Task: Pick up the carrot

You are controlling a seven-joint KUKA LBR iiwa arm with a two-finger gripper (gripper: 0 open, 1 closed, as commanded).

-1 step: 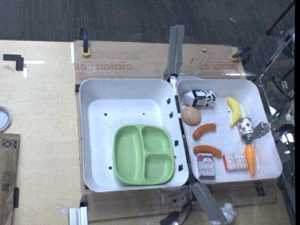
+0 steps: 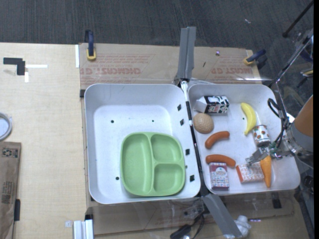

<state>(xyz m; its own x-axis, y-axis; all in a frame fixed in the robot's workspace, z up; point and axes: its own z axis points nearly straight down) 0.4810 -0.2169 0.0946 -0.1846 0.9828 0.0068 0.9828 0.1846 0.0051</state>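
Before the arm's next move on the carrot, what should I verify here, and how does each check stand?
1. Carrot in the right bin, near its front right corner: ok.
2. Gripper right at the carrot's upper end: ok.
3. Carrot held between the fingers: cannot tell.
4. Room around the carrot: not ok, the small red packet lies against its left side.
5. Can just above the gripper, close enough to be knocked: not ok.

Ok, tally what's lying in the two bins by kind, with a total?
Sausages: 2
Banana: 1
Carrot: 1
Brown egg-shaped item: 1
Milk carton: 1
Can: 1
Small red packets: 2
Green divided plate: 1
Total: 10
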